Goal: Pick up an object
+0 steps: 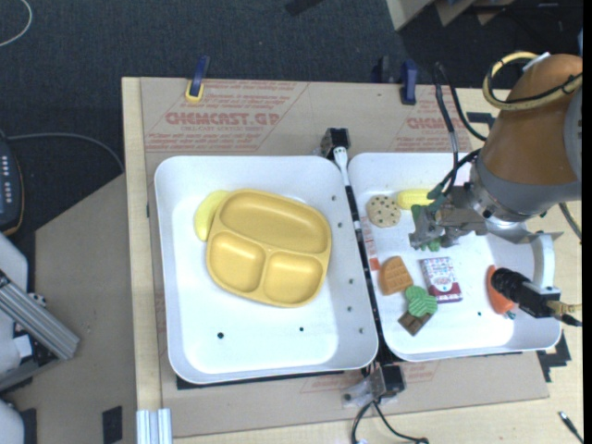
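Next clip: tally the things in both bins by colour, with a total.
Yellow: 3 (divided tray, piece under its edge, small piece beside the cookie)
Tan or brown: 3 (cookie, toast-like piece, dark block)
Green: 1 (leafy piece)
Red and white: 1 (packet)
Orange: 1 (partly hidden piece)
Total: 9

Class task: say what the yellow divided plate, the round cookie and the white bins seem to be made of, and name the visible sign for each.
Yellow divided plate: likely moulded plastic, smooth, slightly glossy; soft highlights in its three wells. Round cookie: perhaps toy plastic, matte tan with dark specks; too small to be sure. White bins: seemingly formed plastic; rounded corners, faint sheen.
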Controlling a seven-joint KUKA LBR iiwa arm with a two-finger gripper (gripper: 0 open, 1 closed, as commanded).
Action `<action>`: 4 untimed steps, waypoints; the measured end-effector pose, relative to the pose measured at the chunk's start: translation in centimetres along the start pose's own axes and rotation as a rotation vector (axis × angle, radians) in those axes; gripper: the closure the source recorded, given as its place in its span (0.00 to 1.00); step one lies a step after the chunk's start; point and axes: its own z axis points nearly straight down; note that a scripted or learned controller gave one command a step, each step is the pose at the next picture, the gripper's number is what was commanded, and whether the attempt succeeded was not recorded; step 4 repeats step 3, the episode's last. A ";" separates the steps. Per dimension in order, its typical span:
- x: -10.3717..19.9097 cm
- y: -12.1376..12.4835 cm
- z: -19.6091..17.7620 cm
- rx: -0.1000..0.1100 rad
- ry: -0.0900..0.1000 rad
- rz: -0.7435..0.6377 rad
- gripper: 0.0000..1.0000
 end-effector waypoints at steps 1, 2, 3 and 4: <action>1.9 -1.5 -0.6 -0.002 -0.001 0.001 1.00; 1.2 -2.8 0.2 -0.001 -0.002 0.004 1.00; 1.1 -1.1 -0.5 -0.007 -0.004 0.002 1.00; 1.1 -1.1 -0.5 -0.007 -0.004 0.002 1.00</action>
